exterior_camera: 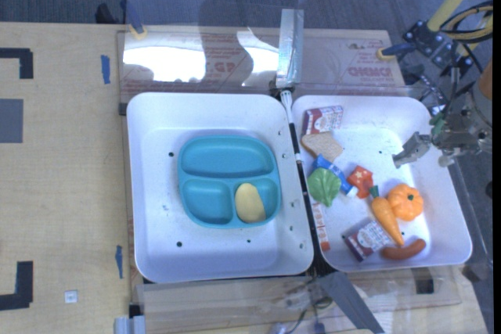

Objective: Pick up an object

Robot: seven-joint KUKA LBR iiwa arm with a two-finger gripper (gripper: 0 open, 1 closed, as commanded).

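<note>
— How far along are you?

— Nothing is lifted yet; your tool [427, 146] hangs at the right bin's [376, 107] right edge, and I cannot tell how its grasp stands.

— Where is something to pick?

— The toy pumpkin [406, 202] lies near that bin's front right corner, just in front of the tool, touching the carrot [385, 218].

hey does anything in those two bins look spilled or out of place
Nothing looks spilled or damaged. The yellow item sits neatly in the blue tray; the right bin's toy food is just a loose jumble.
</note>
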